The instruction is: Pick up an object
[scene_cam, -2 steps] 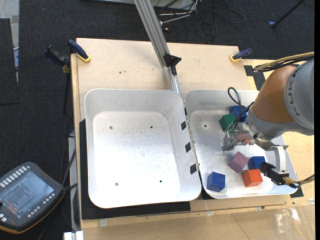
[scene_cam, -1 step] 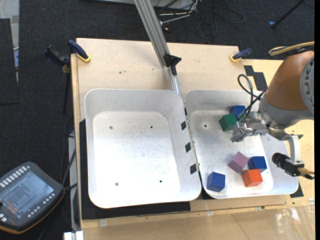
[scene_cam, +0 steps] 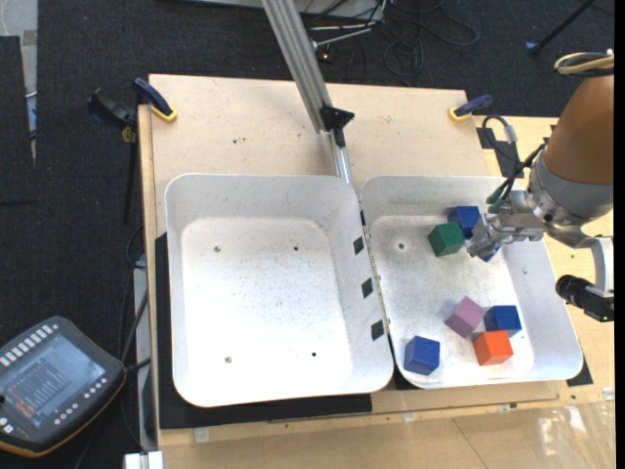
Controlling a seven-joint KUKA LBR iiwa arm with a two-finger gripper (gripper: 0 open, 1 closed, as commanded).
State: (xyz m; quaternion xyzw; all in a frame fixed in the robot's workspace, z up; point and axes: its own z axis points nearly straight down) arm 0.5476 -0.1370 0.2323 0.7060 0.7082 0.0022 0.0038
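Observation:
The right bin [scene_cam: 547, 291] holds several small blocks. A green cube [scene_cam: 446, 239] and a blue cube [scene_cam: 465, 219] sit together near its far side. Toward the front lie a purple cube [scene_cam: 466, 316], a blue cube [scene_cam: 504, 319], an orange-red cube [scene_cam: 493, 347] and another blue cube [scene_cam: 422, 355]. My gripper [scene_cam: 484, 249] hangs low over the right bin, just right of the green cube and below the far blue cube. Nothing shows between its fingers.
The left bin [scene_cam: 186, 262] stands beside the right one, with a metal pole [scene_cam: 298, 52] slanting in from the back. Clamps sit at the bench's back corners. A teach pendant [scene_cam: 49, 384] lies at the lower left, off the bench.

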